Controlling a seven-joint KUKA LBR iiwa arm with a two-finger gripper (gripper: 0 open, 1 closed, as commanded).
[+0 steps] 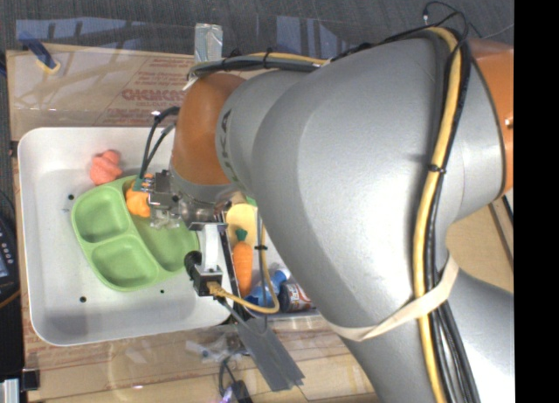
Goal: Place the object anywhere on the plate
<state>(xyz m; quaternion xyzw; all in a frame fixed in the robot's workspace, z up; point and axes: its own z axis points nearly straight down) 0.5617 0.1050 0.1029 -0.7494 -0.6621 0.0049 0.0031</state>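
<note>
A light green divided plate (pixel 113 235) lies in the left white bin (pixel 44 218). A small orange and yellow object (pixel 137 203) sits at the plate's upper right rim, right against the tip of my gripper (pixel 157 198). The gripper hangs over the plate's right side, under the orange wrist band. Whether the object is held or just resting on the plate is hidden by the gripper body. A pink object (pixel 106 165) lies on the bin floor just beyond the plate's far edge.
The grey arm covers most of the right bin. At its near edge an orange carrot (pixel 242 267), a yellow piece (pixel 242 216) and a blue item (pixel 278 281) show. Cardboard lies behind the bins.
</note>
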